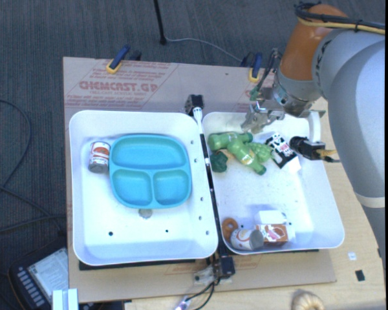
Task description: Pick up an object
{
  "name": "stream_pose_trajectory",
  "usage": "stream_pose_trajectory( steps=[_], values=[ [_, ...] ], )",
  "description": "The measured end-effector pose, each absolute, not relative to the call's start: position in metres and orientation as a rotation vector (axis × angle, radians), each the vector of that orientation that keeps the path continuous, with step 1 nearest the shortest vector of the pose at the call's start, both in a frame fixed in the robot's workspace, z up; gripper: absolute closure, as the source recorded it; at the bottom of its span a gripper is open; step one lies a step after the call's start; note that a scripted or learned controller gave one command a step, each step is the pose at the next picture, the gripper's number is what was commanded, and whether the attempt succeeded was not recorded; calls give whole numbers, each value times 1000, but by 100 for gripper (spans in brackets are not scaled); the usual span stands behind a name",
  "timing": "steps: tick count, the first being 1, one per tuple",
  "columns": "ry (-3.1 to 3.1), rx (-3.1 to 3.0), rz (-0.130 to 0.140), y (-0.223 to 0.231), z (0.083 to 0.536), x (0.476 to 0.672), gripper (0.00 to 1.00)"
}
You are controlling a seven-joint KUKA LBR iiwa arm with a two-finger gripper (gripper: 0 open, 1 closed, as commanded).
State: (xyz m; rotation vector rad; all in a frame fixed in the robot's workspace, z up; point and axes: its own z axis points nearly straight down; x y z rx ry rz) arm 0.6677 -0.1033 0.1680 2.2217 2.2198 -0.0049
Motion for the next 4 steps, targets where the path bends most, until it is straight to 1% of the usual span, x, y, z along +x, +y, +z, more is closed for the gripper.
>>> stream_pose_trajectory(
  steps=[1,2,3,4],
  values=[
    [2219,2218,-6,-103,179,668,100],
    [2220,2218,-7,-103,178,668,0],
    [2216,2212,9,-97,118,634,0],
    [2218,2213,5,-97,126,633,100]
  ],
)
